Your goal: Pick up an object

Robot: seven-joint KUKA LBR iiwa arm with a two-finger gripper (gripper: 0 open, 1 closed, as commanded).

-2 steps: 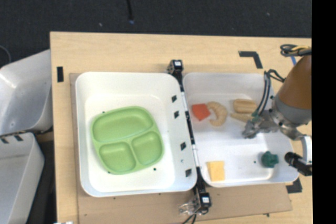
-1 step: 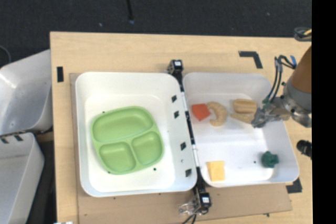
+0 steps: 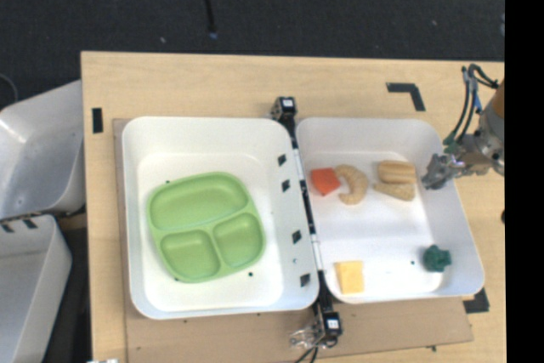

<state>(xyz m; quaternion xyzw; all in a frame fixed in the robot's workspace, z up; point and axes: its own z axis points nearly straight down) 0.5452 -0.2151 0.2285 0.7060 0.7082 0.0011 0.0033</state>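
Gripper [image 3: 435, 170] at the right bin's [image 3: 455, 217] right rim; whether it is released or clenched, I cannot tell.
Bread piece [image 3: 396, 179] lies just beside it, near croissant [image 3: 353, 184] and red block [image 3: 324, 181]; bare floor separates them from yellow block [image 3: 349, 276] and green toy [image 3: 437, 258].

bins [image 3: 136, 183]: glossy white plastic | bench [image 3: 187, 85]: matt pale wood | tray [image 3: 206, 225]: smooth green plastic

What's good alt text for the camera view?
The gripper hovers at the right bin's right rim, beside a bread roll. That bin also holds a croissant, red block, yellow block and green toy; the left bin holds a green tray.
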